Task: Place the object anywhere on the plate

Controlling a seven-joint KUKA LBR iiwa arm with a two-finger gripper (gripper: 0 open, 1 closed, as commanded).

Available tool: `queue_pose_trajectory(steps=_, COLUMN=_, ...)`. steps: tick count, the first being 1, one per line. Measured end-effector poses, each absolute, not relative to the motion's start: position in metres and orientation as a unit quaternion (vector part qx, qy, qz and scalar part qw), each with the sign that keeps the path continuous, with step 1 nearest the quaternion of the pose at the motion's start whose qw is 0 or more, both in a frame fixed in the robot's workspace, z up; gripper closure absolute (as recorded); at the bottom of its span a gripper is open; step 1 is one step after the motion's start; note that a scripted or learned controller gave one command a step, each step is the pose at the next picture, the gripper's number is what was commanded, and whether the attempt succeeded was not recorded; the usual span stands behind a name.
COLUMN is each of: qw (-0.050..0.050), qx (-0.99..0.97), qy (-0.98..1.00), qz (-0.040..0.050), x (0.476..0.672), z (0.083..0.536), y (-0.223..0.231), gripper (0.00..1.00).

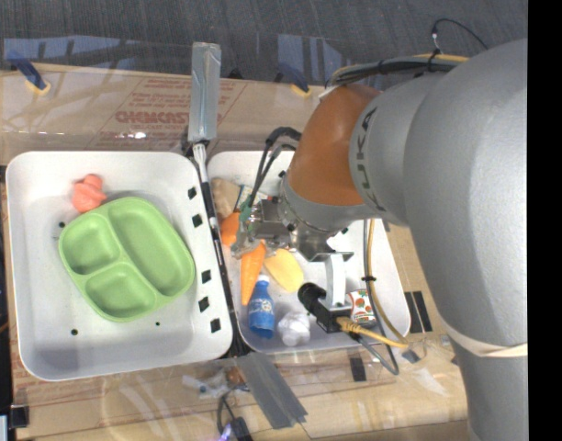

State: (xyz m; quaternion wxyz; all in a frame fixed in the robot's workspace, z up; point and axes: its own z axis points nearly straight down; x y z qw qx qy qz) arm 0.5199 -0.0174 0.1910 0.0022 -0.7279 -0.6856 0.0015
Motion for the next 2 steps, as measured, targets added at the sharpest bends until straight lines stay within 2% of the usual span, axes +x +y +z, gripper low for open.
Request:
queue_pose_trajectory(steps=1, qw=0.002, qx=-0.728, qy=-0.686, qz=0.0015, x=0.52, z=0.191, y=-0.018, gripper=0.0)
queue_pose_trajectory(steps=2, qw=0.003, qx=-0.819, qy=-0.574, qz=0.003, x=0.495, z=0.19, y=-0.007, gripper=0.0)
